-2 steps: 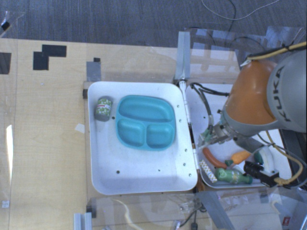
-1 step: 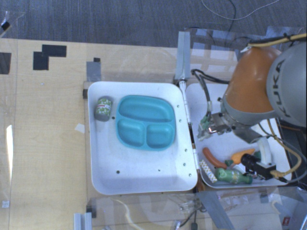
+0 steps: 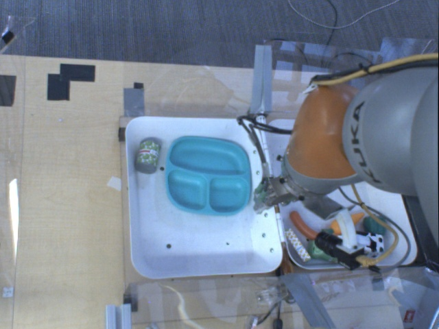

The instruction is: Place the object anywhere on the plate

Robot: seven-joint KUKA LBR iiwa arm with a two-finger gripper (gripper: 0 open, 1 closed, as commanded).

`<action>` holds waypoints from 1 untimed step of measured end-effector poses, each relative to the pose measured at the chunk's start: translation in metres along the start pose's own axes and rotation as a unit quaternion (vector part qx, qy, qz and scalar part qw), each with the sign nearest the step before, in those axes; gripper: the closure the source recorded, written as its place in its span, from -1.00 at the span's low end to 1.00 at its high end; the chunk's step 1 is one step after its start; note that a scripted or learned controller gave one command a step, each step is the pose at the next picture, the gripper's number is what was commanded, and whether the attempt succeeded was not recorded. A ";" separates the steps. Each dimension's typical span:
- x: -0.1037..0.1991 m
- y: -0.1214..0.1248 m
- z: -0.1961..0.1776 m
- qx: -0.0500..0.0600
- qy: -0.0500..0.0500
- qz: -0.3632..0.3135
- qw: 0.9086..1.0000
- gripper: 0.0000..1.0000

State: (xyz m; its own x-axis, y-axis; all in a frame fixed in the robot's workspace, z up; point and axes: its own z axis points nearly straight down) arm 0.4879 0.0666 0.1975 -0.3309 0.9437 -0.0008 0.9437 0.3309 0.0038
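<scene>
Arm (image 3: 384,129), grey with its orange band, looms closest to the lens and covers much of the right bin (image 3: 291,254). Its gripper (image 3: 269,195) hangs low where the two bins meet, above the near wall of the left bin (image 3: 199,252). Whether the gripper is open or closed cannot be told from this angle. A small greenish thing (image 3: 260,197) shows right at the gripper's tip. It is too blurred to say what it is or whether it is gripped. It sits at the plate's near edge, not over the wells.

Just beside the gripper, on the side away from the arm, the blue plate (image 3: 206,157) lies flat in the left bin. It has one long well and two smaller ones. Past the plate, well apart from the gripper, a small can (image 3: 147,155) with a greenish label sits near the bin's far corner.

Behind the gripper, under the arm, the right bin holds a red sausage (image 3: 302,223), an orange carrot (image 3: 341,219), a green piece (image 3: 319,251) and a pale studded strip (image 3: 295,241), all close together.
</scene>
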 end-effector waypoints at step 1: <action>0.052 0.019 0.040 0.001 0.001 -0.054 0.999 1.00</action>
State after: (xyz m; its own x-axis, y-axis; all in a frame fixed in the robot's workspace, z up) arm 0.4889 0.1223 0.1576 -0.4307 0.9025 0.0002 0.9025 0.4307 0.0016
